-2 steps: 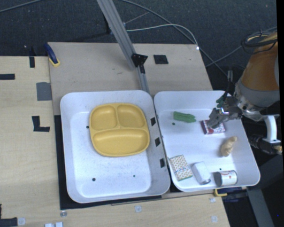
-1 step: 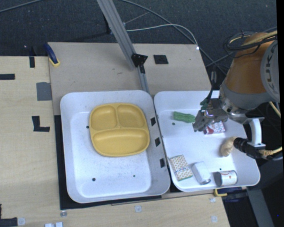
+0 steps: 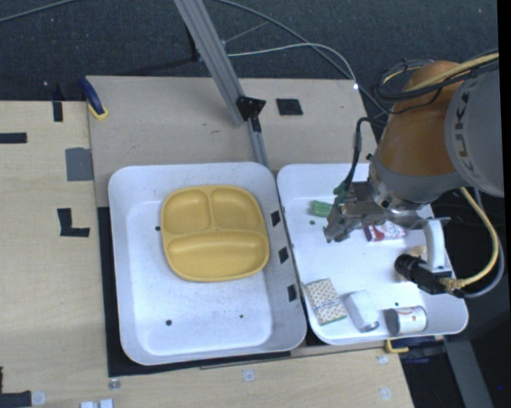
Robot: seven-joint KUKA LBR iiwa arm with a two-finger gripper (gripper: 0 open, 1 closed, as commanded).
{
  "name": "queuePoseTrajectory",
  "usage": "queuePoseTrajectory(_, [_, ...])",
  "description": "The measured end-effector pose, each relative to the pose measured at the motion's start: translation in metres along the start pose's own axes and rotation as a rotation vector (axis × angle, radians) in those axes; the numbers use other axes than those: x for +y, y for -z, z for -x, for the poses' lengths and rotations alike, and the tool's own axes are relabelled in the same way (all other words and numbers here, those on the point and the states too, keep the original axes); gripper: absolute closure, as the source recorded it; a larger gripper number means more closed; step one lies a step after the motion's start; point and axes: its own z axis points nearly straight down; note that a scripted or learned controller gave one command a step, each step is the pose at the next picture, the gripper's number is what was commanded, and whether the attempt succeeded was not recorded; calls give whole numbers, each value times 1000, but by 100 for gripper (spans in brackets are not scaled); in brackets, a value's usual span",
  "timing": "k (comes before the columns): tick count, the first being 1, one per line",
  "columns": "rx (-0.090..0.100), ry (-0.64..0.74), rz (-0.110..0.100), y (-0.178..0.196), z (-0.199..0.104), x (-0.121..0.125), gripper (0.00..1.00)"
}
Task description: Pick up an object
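My gripper (image 3: 347, 220) hangs low over the upper middle of the right bin (image 3: 301, 184), under the orange-banded wrist. A small green object (image 3: 322, 209) lies just left of it, close to the fingertips. A red and white packet (image 3: 386, 232) peeks out right of the gripper, partly hidden by the wrist. Lower in the same bin lie a patterned square pad (image 3: 324, 300), a grey block (image 3: 360, 310) and a white cylinder (image 3: 406, 320). Nothing shows between the fingers.
The left bin (image 3: 142, 314) holds a yellow divided plate (image 3: 214, 233) in its upper half. A metal pole (image 3: 220, 61) slants in from the top towards the bins' shared edge. A black hose fitting (image 3: 417, 273) hangs off the arm over the right bin's right side.
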Motion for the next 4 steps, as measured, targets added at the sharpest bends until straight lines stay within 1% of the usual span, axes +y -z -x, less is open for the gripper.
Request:
queuePoseTrajectory(1, [0,0,-1,6,-50,-9,100])
queuePoseTrajectory(2, [-1,-1,-2,5,-98,-28,100])
queuePoseTrajectory(3, [-2,0,-1,-7,-153,-24,100])
queuePoseTrajectory(4, [-3,-4,-1,-6,-150,-24,0])
